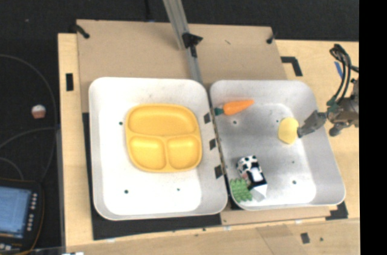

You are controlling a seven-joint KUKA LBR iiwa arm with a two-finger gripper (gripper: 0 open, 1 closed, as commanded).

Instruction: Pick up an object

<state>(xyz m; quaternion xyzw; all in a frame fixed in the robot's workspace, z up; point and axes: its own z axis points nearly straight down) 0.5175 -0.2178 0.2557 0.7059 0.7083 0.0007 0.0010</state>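
Observation:
In the right bin (314,187) lie an orange carrot (237,107) near the back left corner, a round yellow fruit (288,130) toward the right side, and a black-and-white toy cow (251,171) with a small green piece (240,190) at the front left. My gripper (315,122) comes in from the right edge and sits low over the bin's right side, its tip right beside the yellow fruit. Nothing is visibly lifted off the bin floor.
The left bin (109,187) holds a yellow divided plate (163,137). A slanted metal pole (175,12) rises behind the bins. Cables (341,75) hang by the arm at the right. Black clips (213,142) line the seam between the bins.

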